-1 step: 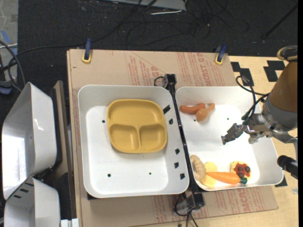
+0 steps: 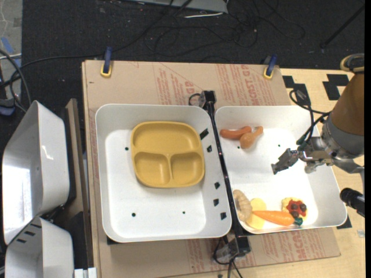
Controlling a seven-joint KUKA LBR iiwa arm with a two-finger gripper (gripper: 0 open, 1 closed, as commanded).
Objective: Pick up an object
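Two white bins sitting on table. Jaws hovering over bare middle of right bin, carrying nothing; spread or pressed together, cannot tell. Sausage lying far-left, carrot near edge. Pick not yet begun; descent, grasp, lift remaining.

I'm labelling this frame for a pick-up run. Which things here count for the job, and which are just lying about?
For the job:
gripper over the right bin
hot dog
carrot
pear-shaped piece
strawberry tart

Lying about:
yellow divided plate in the left bin
clamps on the board
cables on the floor
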